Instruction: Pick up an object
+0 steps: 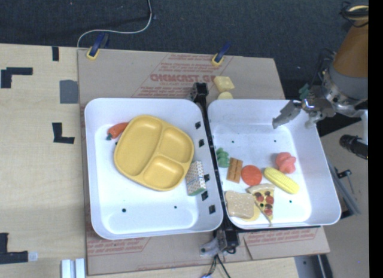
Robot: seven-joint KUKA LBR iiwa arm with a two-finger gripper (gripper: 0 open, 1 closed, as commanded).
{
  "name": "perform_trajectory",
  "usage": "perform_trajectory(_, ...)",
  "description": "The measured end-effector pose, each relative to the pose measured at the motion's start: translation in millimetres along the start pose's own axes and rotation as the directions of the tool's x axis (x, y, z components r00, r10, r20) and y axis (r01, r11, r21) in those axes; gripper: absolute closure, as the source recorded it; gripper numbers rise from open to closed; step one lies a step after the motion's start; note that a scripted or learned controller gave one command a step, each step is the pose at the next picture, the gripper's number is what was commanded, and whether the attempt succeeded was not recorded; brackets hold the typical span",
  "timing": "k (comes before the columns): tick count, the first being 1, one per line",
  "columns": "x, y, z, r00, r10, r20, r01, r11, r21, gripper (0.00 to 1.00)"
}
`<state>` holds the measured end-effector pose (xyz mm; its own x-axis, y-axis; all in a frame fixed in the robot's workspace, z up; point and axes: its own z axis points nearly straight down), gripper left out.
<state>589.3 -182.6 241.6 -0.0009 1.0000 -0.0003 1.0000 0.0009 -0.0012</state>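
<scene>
My gripper (pixel 297 118) hangs over the upper right corner of the right bin (pixel 257 115), open, with nothing between its fingers. Below it in that bin lie toy foods: a pink-red piece (pixel 286 162), a yellow corn-like piece (pixel 281 181), a red slice (pixel 251 174), a brown wafer (pixel 234 170), a green piece (pixel 222 156), a pizza slice (pixel 265 201) and a bread slice (pixel 242 206). The gripper stands apart from all of them, above and to the right of the group.
The left bin (pixel 143 220) holds a yellow divided plate (pixel 154 151), an orange carrot-like piece (pixel 118 130) at its upper left and a silvery packet (pixel 194 179) by the divider. Two pale yellow blocks (pixel 224 83) lie on the cardboard behind the bins.
</scene>
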Motion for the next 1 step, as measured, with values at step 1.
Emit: perform_trajectory(1,-43.8,-73.7,59.0,1.000,0.007,-0.002,-0.007,1.000,0.008,0.00)
